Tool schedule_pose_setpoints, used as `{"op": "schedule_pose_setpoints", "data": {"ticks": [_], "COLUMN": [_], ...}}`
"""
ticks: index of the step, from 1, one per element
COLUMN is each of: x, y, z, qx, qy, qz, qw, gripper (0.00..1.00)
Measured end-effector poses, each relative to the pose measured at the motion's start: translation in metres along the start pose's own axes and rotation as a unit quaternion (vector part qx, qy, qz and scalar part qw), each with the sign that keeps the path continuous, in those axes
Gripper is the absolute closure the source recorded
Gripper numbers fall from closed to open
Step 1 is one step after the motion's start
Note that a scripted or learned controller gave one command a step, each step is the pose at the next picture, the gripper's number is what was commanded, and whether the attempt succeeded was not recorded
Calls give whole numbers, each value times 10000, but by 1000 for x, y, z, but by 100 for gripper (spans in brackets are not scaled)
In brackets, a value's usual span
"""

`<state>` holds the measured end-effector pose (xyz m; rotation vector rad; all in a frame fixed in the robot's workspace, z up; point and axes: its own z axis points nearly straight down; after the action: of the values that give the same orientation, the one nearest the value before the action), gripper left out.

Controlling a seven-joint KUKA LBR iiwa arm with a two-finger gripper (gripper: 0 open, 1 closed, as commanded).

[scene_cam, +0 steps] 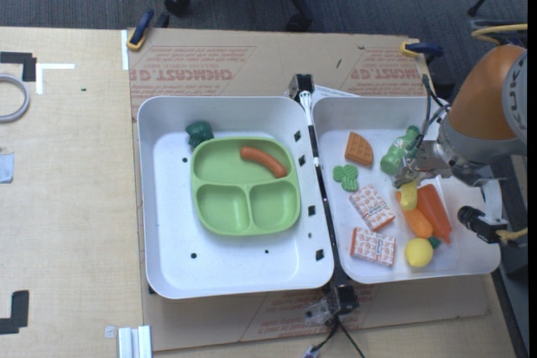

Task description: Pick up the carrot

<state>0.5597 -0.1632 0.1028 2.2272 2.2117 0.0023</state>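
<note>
Nearest the camera, the right bin's front wall (419, 274) has a yellow lemon (419, 252) and a patterned cracker box (372, 246) close behind it. Open floor remains in the left bin (159, 205) around the green divided plate (247, 187), which holds a sausage (263, 161); a dark green item (200, 131) sits at its rear-left corner.

Arm: enters from the right, gripper (411, 173) low over the right bin. Finger state cannot be determined.

Carrot (419, 222): just in front of the gripper, against a red-orange piece (435, 211). A waffle (358, 149), a green piece (345, 175) and a second cracker box (372, 207) crowd the left approach.
</note>
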Motion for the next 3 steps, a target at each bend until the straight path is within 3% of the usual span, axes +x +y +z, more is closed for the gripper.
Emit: {"op": "schedule_pose_setpoints", "data": {"ticks": [1, 2, 3], "x": [0, -11, -11], "y": [0, -47, -46], "z": [0, 10, 0], "qx": [3, 8, -8], "qy": [1, 4, -1], "qz": [-3, -1254, -1241], "qw": [10000, 9921, 9923], "gripper": [0, 0, 100]}}
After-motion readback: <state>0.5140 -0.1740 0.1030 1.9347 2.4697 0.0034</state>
